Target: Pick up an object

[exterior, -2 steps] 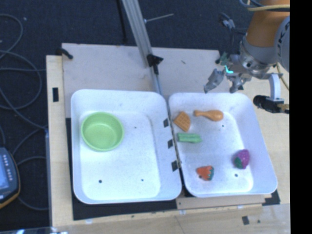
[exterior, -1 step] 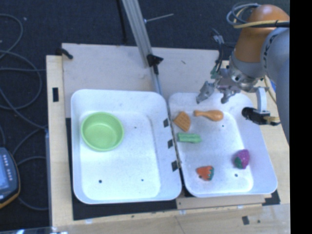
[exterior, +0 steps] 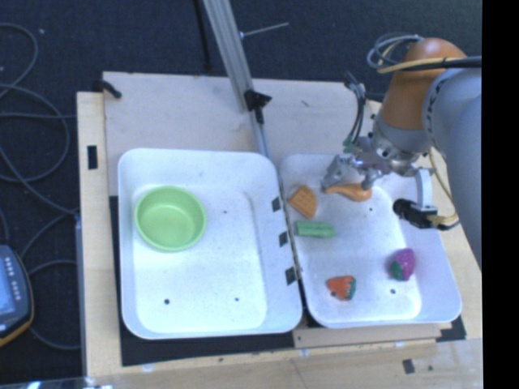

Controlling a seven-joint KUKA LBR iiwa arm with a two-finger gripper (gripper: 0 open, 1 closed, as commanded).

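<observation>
My gripper [exterior: 347,181] hangs over the far part of the right bin [exterior: 365,314]. An orange curved piece [exterior: 352,192] sits between its fingers, and the gripper is shut on it. The piece sticks out sideways under the fingertips, just above the bin floor. A tan wedge [exterior: 303,202] lies to the left of the gripper near the bin's left wall. Just in front of the wedge lies a green stick-shaped piece [exterior: 314,230].
A red and orange piece [exterior: 341,287] and a purple piece with a green tip [exterior: 401,263] lie at the near side of the right bin. The left bin [exterior: 235,298] holds a green bowl [exterior: 169,217]. A slanted metal post [exterior: 231,47] rises behind the bins.
</observation>
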